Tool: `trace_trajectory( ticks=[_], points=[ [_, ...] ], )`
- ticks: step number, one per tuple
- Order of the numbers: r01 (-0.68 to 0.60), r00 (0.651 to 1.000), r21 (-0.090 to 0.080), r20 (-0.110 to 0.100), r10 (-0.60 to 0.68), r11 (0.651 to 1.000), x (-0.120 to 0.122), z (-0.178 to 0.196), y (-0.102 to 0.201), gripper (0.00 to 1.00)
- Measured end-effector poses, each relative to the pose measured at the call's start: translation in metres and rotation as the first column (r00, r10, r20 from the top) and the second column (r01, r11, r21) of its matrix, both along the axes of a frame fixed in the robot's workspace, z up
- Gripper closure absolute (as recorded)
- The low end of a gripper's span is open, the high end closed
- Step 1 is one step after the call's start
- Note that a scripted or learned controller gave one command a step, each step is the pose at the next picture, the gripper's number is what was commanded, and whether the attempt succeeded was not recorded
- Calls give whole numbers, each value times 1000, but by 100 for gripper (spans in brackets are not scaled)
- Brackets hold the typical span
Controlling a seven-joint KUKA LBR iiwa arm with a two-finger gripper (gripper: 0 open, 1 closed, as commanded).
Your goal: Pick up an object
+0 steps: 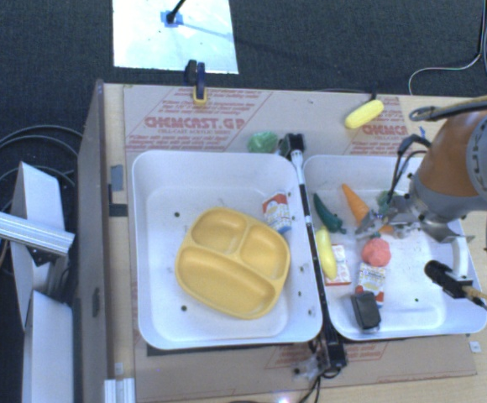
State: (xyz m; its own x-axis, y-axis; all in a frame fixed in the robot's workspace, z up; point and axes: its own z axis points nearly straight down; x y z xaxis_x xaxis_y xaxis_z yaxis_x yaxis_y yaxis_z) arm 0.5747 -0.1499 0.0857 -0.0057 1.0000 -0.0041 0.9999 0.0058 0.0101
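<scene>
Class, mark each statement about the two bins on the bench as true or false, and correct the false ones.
1. The yellow divided plate lies in the left bin. True.
2. The carrot lies in the left bin. False: it lies in the right bin.
3. The tool is over the right bin. True.
4. A yellow object lies on the cardboard outside both bins. True.
5. The red ball sits on the plate. False: it is in the right bin.
</scene>
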Motion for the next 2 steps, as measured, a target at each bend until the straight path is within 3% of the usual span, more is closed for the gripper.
trace_trajectory(
  ticks=[1,2],
  points=[
    [1,1000,3,-6,-1,1000,-4,9,2,100],
    [1,1000,3,-6,-1,1000,-4,9,2,0]
  ],
)
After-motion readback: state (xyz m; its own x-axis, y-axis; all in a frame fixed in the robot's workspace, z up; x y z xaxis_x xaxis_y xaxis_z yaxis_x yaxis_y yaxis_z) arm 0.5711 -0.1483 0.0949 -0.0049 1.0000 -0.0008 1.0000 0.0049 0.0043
